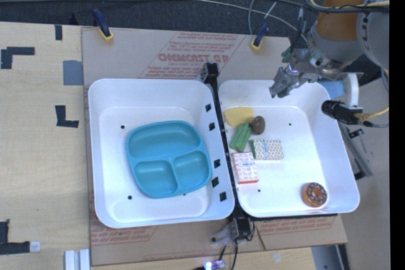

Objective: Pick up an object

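Pincer (283,86) position: above the far rim of the right bin (329,136), at the end of the grey arm (354,3) with its orange band, which enters from the right. The fingers are dark and small against the bin wall; whether they are released or clenched cannot be told, and nothing is seen between them.

Right bin contents, nearest the pincer first:
- Yellow piece (238,116), lying flat near the bin's left wall, below and left of the pincer, apart from it.
- Brown round object (258,124), touching or just beside the yellow piece on its right.
- Green object (241,136), elongated, lying at a slant just below the yellow piece.
- Patterned packet (267,149), flat, just right of the green object.
- Red-and-white packet (244,168), flat, near the left wall, just below the green object.
- Doughnut (314,194), brown with a frosted ring, in the near right corner, well apart from the other items.

Left bin (104,136): holds a blue divided plate (168,158) with three compartments, lying slightly turned.

Both bins stand side by side on a cardboard sheet (183,57) on the worktop (38,136). Two clamps with blue handles (101,25) (259,38) sit at the sheet's far edge. Cables (190,0) run across the dark surface beyond.
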